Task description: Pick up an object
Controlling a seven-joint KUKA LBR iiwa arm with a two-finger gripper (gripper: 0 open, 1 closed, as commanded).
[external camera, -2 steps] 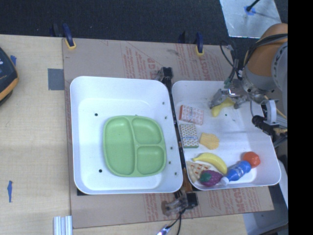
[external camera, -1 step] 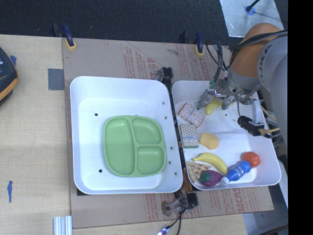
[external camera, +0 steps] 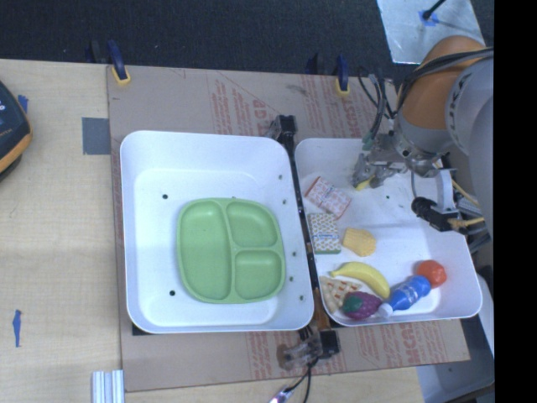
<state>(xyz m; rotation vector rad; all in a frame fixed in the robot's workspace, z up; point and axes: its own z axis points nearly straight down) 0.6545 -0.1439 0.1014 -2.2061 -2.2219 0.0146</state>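
Listing by size: left bin point(external camera: 143, 225) holding a green divided plate point(external camera: 228, 249); right bin point(external camera: 457, 263) with banana point(external camera: 362, 274), blue bottle point(external camera: 409, 294), two small packets point(external camera: 326, 196), yellow block point(external camera: 359, 242), red ball point(external camera: 430, 271). Gripper point(external camera: 367, 177) low over the right bin's far end, a small yellow piece at its tips; grip unclear.

ARM POSE

Reaching in from the right edge, grey arm point(external camera: 470, 124) bent downward, orange band point(external camera: 440, 78) above the wrist. Gripper point(external camera: 367, 175) low, pointing left and down, cables looping over the wrist. Finger state unreadable from this angle.
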